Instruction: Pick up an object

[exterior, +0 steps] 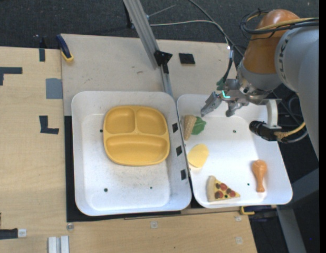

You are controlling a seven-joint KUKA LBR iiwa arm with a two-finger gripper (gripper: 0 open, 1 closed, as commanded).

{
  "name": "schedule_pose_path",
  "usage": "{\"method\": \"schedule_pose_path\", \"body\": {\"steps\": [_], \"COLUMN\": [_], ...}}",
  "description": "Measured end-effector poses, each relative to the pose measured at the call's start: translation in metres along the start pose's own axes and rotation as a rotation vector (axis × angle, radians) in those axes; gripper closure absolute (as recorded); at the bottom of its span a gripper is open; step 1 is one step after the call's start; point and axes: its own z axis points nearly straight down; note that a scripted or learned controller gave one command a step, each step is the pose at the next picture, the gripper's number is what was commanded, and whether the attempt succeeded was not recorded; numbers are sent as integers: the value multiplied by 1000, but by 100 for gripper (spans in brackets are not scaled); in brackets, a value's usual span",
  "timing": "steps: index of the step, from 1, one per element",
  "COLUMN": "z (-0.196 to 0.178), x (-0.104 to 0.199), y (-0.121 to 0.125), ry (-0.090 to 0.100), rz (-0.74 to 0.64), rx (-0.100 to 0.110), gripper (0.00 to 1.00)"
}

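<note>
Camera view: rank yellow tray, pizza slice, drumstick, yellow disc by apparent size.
1. yellow tray, by far the largest
2. pizza slice
3. yellow disc and drumstick: too close to rank; the disc is rounder, the drumstick longer and thinner.

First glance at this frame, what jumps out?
The yellow divided plate sits alone in the left bin, the biggest block of colour. The grey arm's orange band comes in at upper right, its claw open above the right bin and holding nothing. Beneath it lie toy foods: a cone with green, a yellow disc, a pizza slice and a drumstick.
</note>
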Motion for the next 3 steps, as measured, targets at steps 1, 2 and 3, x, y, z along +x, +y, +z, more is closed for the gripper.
{"method": "schedule_pose_path", "body": {"steps": [1,2,3], "z": [-1,52,106], "x": [0,-8,-8], "y": [0,-6,-7], "ry": [0,-2,-2], "rz": [0,1,0], "rx": [-1,3,0], "gripper": [0,0,0]}}
